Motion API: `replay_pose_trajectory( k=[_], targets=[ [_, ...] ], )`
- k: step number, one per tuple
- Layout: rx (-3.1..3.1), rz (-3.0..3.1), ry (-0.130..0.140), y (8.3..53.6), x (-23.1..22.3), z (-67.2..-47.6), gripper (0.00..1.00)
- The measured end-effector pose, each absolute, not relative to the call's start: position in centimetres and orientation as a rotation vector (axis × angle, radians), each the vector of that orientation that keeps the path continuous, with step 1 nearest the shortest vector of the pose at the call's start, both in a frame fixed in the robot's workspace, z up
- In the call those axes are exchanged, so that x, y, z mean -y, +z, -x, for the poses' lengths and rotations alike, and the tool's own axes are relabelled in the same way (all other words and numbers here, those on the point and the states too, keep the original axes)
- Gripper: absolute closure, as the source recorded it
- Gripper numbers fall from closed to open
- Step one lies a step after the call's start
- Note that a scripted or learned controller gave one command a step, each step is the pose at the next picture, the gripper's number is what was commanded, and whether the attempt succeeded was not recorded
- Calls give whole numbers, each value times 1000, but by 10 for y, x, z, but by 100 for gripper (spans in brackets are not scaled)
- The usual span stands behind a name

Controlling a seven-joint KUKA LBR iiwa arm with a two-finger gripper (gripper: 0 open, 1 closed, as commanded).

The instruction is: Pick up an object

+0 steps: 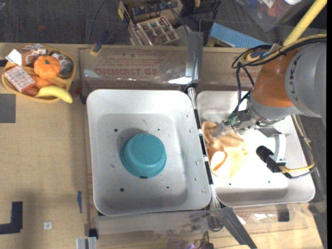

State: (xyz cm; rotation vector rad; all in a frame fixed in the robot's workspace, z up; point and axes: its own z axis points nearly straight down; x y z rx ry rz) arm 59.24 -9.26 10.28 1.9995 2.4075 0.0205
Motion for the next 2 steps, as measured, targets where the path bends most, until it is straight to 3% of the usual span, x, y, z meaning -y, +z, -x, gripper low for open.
replay_pose_trajectory(
  k=[1, 2],
  targets=[
    [-2450, -1949, 16, 91, 99, -573, 0],
    [-2448, -1951, 19, 101, 99, -574, 100]
  ],
)
